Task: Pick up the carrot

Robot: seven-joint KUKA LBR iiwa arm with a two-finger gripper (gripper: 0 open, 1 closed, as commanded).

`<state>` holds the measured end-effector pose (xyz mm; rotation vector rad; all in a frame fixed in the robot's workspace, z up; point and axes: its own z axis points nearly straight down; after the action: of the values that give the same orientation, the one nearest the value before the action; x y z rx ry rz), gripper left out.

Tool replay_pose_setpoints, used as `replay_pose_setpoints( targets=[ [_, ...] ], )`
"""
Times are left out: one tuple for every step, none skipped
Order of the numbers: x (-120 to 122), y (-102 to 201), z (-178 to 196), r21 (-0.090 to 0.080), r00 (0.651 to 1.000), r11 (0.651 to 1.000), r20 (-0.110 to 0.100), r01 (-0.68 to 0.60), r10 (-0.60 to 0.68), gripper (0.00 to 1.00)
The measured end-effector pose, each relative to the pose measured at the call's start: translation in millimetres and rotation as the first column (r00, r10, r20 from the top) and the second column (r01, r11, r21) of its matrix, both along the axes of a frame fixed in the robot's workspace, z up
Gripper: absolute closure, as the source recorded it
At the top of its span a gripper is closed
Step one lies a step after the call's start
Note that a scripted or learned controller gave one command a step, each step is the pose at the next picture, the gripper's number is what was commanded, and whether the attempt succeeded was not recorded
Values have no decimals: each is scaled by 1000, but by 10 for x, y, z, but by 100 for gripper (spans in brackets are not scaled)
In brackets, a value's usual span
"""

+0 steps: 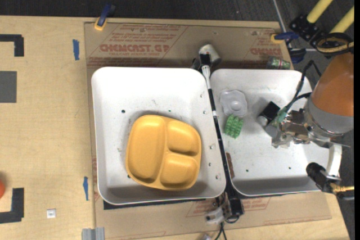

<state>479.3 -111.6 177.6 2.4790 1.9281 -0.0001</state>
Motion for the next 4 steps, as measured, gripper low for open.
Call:
replay_pose_setpoints(
  targets=[
    [25, -408, -925, 2, 983, 983, -1, 183, -183, 100],
    [2, -609, -2, 1, 919, 919, -1, 393, -393, 100],
    [3, -754, 561, 0, 752, 752, -1, 659, -659, 100],
    [4, 418, 850, 1, 713, 713, -2, 701, -701, 100]
  ],
)
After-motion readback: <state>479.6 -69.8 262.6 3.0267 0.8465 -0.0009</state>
